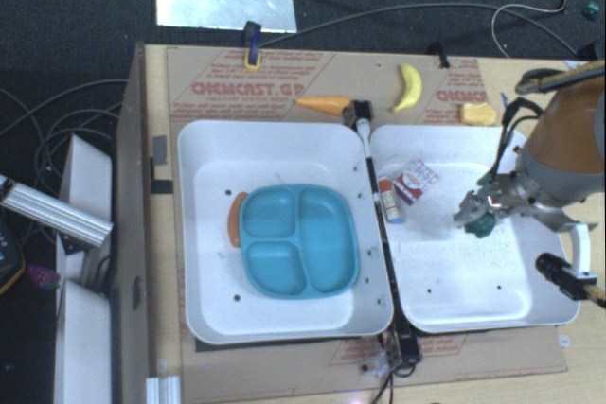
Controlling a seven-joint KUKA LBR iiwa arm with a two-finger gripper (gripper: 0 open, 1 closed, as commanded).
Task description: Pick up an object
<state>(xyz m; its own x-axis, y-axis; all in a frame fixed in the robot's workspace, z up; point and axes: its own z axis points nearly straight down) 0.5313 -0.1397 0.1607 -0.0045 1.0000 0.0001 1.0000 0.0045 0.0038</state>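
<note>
Two loose candidates: a crinkled red-and-white packet (415,179) lies in the upper left part of the right-hand shallow white bin (473,322). A small white-and-red tube (389,202) lies just beside it, against that bin's left wall.
Teal piece: a small dark teal shape (484,225) sits right at the tip of the grey gripper (476,215). Whether it is an object or part of the tool I cannot tell.
Grip state: cannot be told from this angle, so no hold can be claimed.
Gripper position: low over the middle right of the right bin, well apart from the packet and tube.
Risk, packet: it looks thin and flat, so a closing grasp would probably slide over it or push it along.
Risk, tube: it is tight to the wall, so one side has little room and the tool may strike the rim.
Risk, neighbours: packet and tube lie close, so reaching for one may nudge the other.
Open room: the lower half of the right bin floor is bare, with free approach from the right.
Edges: the ridge between the bins is just left of the tube. Beyond it, a blue divided plastic plate (299,238) fills much of the left white bin (204,203).
Tabletop: a yellow banana (409,87) and an orange carrot (324,105) lie behind the bins.
</note>
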